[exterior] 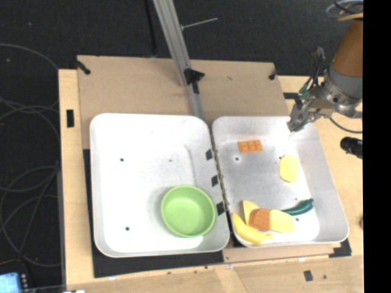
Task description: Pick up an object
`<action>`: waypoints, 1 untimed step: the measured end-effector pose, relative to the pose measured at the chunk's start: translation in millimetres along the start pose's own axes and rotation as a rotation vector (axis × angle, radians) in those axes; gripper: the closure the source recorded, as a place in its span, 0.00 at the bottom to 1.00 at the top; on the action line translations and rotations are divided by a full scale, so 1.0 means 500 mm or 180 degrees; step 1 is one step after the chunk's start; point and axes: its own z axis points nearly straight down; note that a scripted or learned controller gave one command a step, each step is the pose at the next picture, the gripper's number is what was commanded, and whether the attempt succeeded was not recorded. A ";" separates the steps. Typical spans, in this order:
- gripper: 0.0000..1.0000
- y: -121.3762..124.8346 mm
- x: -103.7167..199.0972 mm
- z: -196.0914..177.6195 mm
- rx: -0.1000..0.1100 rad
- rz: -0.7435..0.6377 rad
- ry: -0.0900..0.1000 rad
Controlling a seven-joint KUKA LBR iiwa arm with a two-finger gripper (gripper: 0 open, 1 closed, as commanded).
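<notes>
Green bowl and a heap of toy food sit nearest in the two bins.
Left bin holds the bowl at its near right; right bin holds a banana, brown block, dark green piece, yellow lump and orange waffle. Gripper hangs over the far right corner, carrying nothing; how wide its fingers stand I cannot tell.

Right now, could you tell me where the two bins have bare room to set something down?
The left bin is bare except for the green bowl at its near right corner. In the right bin, the middle is free between the orange tile and the yellow piece. Its near edge is crowded with the yellow and brown pieces.
</notes>
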 end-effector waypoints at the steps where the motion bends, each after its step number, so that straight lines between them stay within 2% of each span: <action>1: 1.00 -0.011 0.105 0.023 0.0011 -0.0006 -0.0003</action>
